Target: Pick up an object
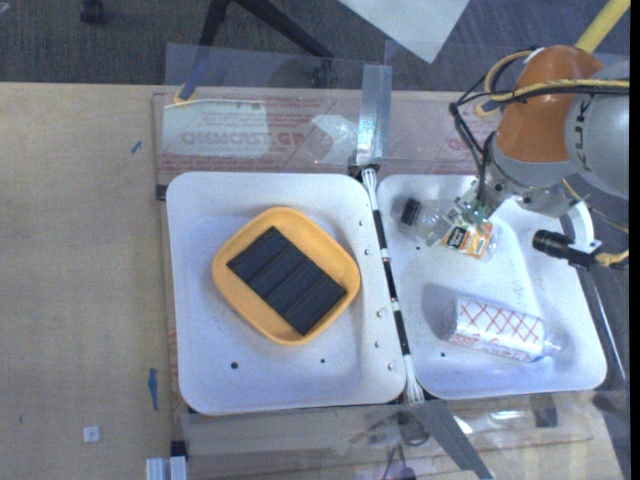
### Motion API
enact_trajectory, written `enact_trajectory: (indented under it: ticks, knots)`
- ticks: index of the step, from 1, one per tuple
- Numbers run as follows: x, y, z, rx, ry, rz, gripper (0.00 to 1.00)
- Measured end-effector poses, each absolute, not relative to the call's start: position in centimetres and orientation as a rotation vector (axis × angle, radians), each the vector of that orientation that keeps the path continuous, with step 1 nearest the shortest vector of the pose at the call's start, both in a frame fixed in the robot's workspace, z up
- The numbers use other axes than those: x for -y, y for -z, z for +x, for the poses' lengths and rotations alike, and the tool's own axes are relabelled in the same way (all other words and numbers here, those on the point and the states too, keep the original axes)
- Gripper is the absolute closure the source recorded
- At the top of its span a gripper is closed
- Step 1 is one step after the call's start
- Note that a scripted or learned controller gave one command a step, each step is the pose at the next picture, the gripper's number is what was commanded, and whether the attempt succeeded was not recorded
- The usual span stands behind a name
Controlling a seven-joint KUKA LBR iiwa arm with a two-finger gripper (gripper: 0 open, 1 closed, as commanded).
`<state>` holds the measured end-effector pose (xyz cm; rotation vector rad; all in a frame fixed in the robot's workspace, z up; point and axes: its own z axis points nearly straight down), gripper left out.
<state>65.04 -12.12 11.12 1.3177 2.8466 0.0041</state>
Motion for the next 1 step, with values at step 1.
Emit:
enact_trajectory:
  ticks: [1]
  knots:
    - [11.41, -18.83, 66.3, -2.956, -0.002, 1.045, 1.0]
